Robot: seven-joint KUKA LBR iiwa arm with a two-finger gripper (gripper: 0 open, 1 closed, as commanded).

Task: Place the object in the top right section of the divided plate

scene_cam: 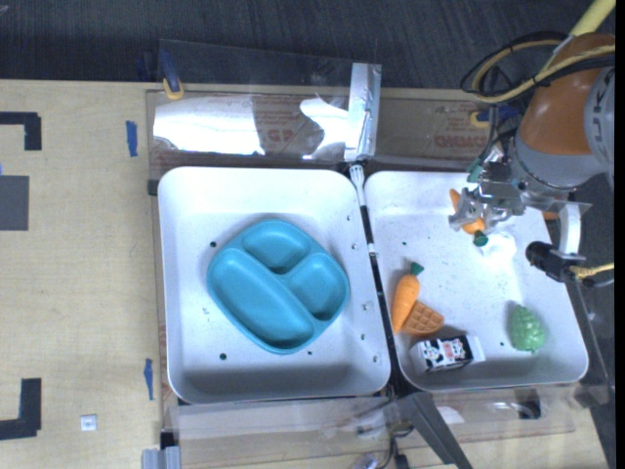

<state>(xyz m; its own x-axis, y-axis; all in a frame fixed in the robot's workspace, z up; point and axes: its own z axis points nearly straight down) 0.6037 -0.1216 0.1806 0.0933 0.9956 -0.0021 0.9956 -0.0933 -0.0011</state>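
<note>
A blue divided plate (278, 283) lies tilted in the left bin (186, 203), with one long section and two smaller ones. My gripper (480, 215) is low over the back of the right bin (430, 195). A small orange object (456, 200) peeks out from under it on its left side and just below it. The gripper's body hides most of this object, so I cannot make out its shape.
The right bin also holds a toy carrot (404, 296), an orange waffle-like piece (424, 319), a black-and-white box (445, 352) near the front wall and a green leafy item (527, 328) at the right. A foil-wrapped panel (256, 125) stands behind the left bin.
</note>
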